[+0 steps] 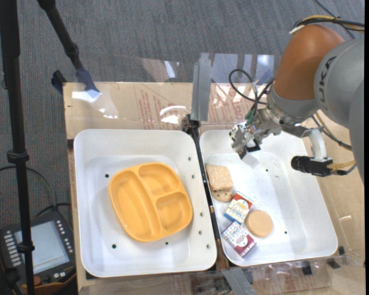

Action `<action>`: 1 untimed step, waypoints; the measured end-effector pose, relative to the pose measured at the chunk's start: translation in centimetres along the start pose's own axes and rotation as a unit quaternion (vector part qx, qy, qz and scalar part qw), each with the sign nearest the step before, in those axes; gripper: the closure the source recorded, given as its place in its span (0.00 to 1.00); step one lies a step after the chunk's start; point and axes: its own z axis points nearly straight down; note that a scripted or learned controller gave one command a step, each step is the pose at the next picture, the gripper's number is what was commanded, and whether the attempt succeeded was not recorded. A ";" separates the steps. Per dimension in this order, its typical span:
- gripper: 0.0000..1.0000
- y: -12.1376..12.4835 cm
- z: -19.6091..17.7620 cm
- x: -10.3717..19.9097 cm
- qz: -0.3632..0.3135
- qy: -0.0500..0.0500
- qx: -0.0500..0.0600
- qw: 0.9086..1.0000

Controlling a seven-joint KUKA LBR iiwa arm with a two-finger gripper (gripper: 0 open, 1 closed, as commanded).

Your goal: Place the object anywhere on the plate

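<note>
A yellow three-compartment plate (150, 200) lies in the left bin (92, 158). The right bin (307, 220) holds the objects: a speckled tan bread slice (219, 177) with a cookie (222, 195) under its near end, a small blue and yellow carton (238, 208), a red and white carton (238, 238) and a round tan disc (259, 223). My gripper (244, 144) hangs over the back left part of the right bin, above and to the right of the bread slice. Nothing shows between its fingers.
A grey upright divider (200, 97) stands behind the seam between the bins. A black cylinder (307, 163) juts out from the wrist over the right bin. A tripod pole (15, 134) stands at the left, off the bench.
</note>
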 end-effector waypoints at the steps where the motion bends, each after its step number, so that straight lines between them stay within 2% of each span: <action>1: 1.00 -3.2 1.4 8.1 -0.005 0.001 0.000 1.000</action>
